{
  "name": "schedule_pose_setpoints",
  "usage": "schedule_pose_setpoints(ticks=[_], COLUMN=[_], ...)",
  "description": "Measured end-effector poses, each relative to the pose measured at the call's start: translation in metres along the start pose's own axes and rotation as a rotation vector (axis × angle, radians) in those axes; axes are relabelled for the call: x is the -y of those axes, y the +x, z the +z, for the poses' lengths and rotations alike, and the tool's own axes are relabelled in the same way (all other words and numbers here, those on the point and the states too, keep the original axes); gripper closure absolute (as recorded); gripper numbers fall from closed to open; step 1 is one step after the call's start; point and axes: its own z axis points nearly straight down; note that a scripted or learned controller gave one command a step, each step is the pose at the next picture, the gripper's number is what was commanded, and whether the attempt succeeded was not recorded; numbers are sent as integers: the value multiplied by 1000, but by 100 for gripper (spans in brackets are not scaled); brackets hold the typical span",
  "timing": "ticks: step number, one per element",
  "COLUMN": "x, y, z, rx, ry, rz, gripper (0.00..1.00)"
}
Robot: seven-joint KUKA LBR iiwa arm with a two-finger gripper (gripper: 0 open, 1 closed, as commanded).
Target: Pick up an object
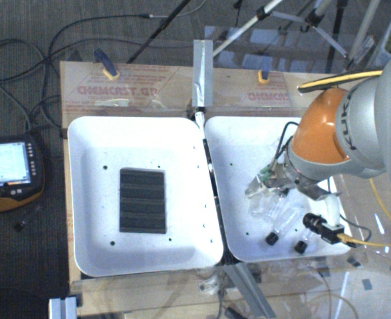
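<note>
Positioned low over the right bin [239, 135], the end effector [275, 201] is seen beneath the orange band of the arm [342, 135]; its parts look translucent and blurred, so whether it is spread or pressed together cannot be told, and nothing is seen held in it. Two small dark pieces [271, 238] are seen on the floor of that bin, near its front edge and just ahead of the end effector, though whether they are loose objects or parts of the tool cannot be made out. One clear candidate is offered by the left bin [82, 178]: a dark ribbed rectangular block [142, 201] lies flat near its middle, well apart from the end effector and across the divider between the bins.

The step in hand is judged to be the approach to a grasp. For it to be done well, a target should be settled on first. If the ribbed block is chosen, the arm must be carried over the divider and the block closed on across its narrower width. A flat object pressed against the bin floor is easily missed, so a low, centred descent is advised.
</note>
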Motion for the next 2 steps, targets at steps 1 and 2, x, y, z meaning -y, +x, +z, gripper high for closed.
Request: schedule_pose_setpoints(ticks=[1,2], x=[-39,-99], y=[16,14], z=[-98,-99], rx=[-1,-2], ry=[18,19], rz=[100,55], gripper=[100,100])
